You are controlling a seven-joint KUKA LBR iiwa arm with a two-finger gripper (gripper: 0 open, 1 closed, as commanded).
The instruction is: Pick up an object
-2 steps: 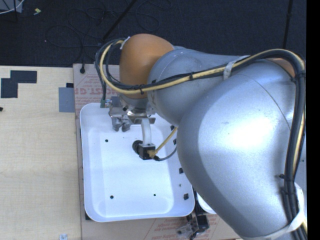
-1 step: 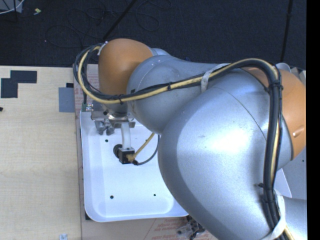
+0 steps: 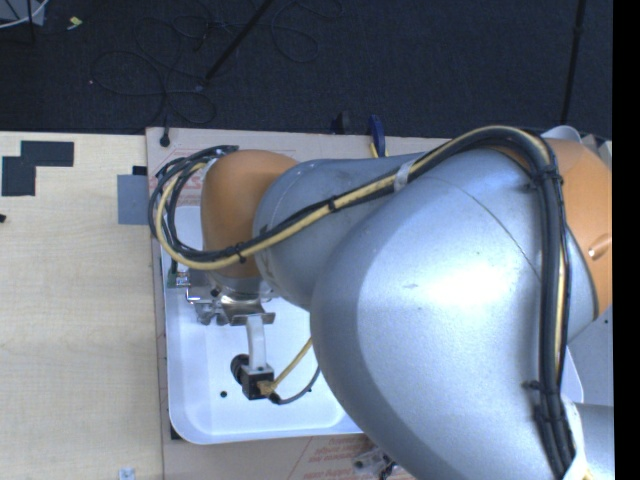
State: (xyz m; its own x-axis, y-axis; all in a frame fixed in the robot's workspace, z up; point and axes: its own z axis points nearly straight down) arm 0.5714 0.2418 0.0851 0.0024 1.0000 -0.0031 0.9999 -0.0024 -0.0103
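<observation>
My grey arm with its orange band [image 3: 240, 193] reaches in from the right and covers most of the two bins. The wrist hangs over the left part of a white bin [image 3: 190, 388], and the metal gripper [image 3: 228, 308] sits low above the bin floor. The arm's bulk hides its fingertips and whatever lies under it. A tiny dark speck [image 3: 222, 395] marks the bare white floor near the bin's front.
The pale wooden bench [image 3: 70, 318] extends to the left, with dark flat patches [image 3: 40, 163] and a grey square [image 3: 131, 198] on it. Cardboard [image 3: 330, 456] lies along the bin's front edge. Dark floor with cables [image 3: 200, 48] lies behind.
</observation>
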